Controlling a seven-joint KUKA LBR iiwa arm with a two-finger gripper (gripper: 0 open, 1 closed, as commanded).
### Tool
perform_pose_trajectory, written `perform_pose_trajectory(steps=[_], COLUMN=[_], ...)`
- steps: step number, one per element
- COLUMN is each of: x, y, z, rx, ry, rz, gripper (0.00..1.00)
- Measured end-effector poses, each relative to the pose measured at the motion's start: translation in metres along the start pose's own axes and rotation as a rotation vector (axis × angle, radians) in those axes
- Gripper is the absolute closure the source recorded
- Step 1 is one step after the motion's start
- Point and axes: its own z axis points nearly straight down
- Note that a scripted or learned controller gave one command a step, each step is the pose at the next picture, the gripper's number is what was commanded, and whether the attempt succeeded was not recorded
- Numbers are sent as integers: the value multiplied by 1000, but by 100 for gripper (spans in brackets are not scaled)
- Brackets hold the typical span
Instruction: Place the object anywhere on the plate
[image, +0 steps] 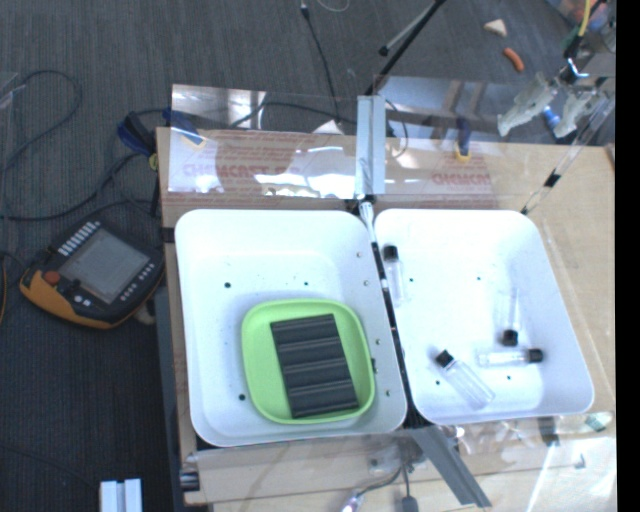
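Observation:
A light green square plate (258, 335) rests in the front half of the left white bin (215, 260). A dark grey ribbed rectangular block (314, 365) lies flat on the plate and covers most of its middle. It runs front to back with a slight tilt. Nothing touches the block.
The right white bin (455, 250) holds several clear vials with black caps: one by its left wall (392, 272), one at the front (463, 378) and two near the right side (508, 356). A teach pendant (95, 275) and cables lie on the floor to the left. A clear plastic sheet (300, 165) stands behind the bins.

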Motion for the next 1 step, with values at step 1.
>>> perform_pose_trajectory(steps=[1], x=[61], y=[6], z=[-1], rx=[-1], ry=[2], rz=[-150], gripper=[0])
